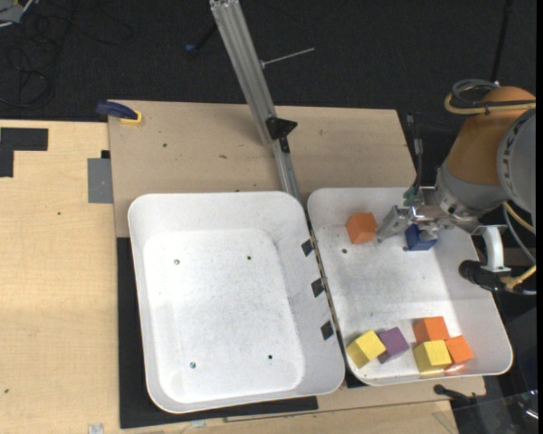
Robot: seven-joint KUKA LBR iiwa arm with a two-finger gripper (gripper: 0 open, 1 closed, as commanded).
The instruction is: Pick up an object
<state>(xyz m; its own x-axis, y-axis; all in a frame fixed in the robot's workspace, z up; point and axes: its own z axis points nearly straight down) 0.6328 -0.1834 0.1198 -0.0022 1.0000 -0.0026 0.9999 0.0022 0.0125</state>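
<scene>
Hovering low in the right bin (489,333), the gripper (407,222), fingers spread and empty, sits just right of the orange cube (361,227); nothing lifted yet.

One fixed overhead camera looks slantwise down on both bins (219,208).

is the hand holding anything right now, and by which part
Cannot be told. The hand sits in the right bin between the orange block and a blue block; no grip shows.
</scene>
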